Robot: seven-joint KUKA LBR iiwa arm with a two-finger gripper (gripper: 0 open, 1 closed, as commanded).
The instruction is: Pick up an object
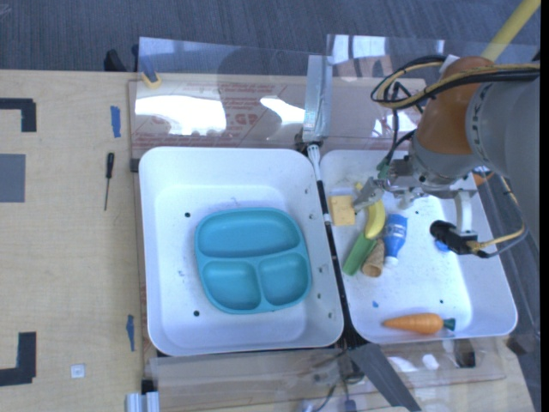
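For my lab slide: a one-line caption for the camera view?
Grey arm's claw poised over banana in right bin; teal divided plate sits in left bin.

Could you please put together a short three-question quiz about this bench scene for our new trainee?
1. True or false: the blue tray lies in the right bin.
2. Which item lies alone near the front edge of the right bin?
A. the banana
B. the carrot
C. the blue tube
3. Fill in: the gripper hangs over the ____ bin, close to the banana.

Key
1. False: the tray lies in the left bin.
2. B: the carrot lies apart from the cluster of banana, tube and green item.
3. Right.
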